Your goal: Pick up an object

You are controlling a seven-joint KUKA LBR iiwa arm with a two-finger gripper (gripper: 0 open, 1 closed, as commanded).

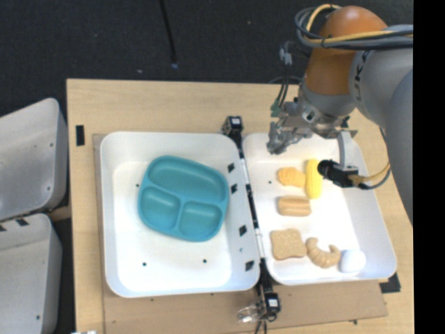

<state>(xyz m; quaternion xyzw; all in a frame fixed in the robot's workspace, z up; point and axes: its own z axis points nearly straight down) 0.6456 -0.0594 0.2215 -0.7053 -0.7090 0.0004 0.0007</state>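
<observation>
Right bin [372, 218] holds six toy food pieces: an orange-tan piece [290, 177] and a yellow corn-like piece [312, 178] nearest the gripper [278, 141], which hangs over the bin's far-left corner just beyond them, carrying nothing; then a bread-roll piece [294, 206], a toast slice [286, 244], a croissant [321, 253] and a white egg-like piece [352, 260] toward the near edge. Left bin [115, 256] holds one teal divided plate [183, 198]. Both bins sit side by side on a light wooden bench [153, 103], dark floor [139, 26] beyond and grey panels [28, 158] at left.
</observation>
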